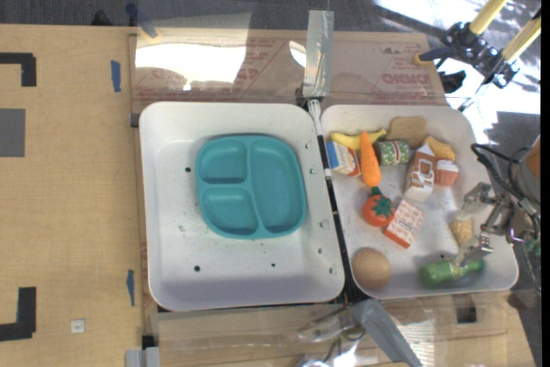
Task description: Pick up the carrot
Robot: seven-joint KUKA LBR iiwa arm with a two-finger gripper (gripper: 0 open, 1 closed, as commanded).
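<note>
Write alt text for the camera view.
An orange carrot lies among toy foods in the right bin, untouched; the claw hovers near that bin's right edge. The left bin holds a teal divided plate.

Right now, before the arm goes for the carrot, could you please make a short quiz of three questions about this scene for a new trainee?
1. True or false: the orange toy carrot lies in the same shallow white right bin as the brown egg-shaped object.
2. Multiple choice: what sits in the shallow white left bin? A) a teal plastic plate with three compartments B) a metal bowl C) a red cup
3. Fill in: the metal two-finger gripper is near the ___ edge of the right bin, above the green toy vegetable in the picture.

Key: 1 true; 2 A; 3 right.
</note>
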